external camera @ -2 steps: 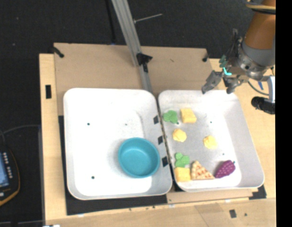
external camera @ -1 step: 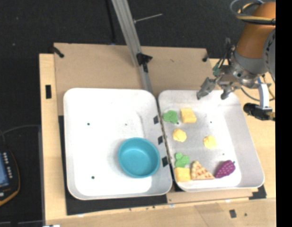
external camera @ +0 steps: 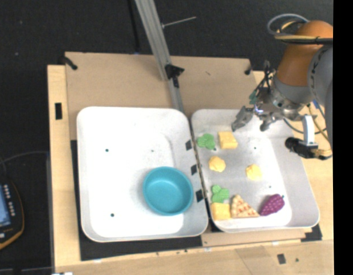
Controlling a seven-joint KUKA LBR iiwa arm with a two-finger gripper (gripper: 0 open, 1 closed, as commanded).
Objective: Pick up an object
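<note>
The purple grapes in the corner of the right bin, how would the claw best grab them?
Probably from straight above, closing across the narrow middle of the purple grapes. The bunch lies flat, its length slanting towards the right bin's near corner, so the short width suits the gripper best. The pizza slice sits close on its left, so fingers should drop on the near and far sides.

- A tan bench [external camera: 119, 82] sits on a dark floor.
- Two shallow white bins lie side by side on it: the left bin [external camera: 116, 136] and the right bin [external camera: 290, 171], their inner edges touching.
- A grey metal pole [external camera: 156, 36] slants up from behind the bins.
- A handheld screen device [external camera: 3, 208] lies at the far left, off the bench.
</note>
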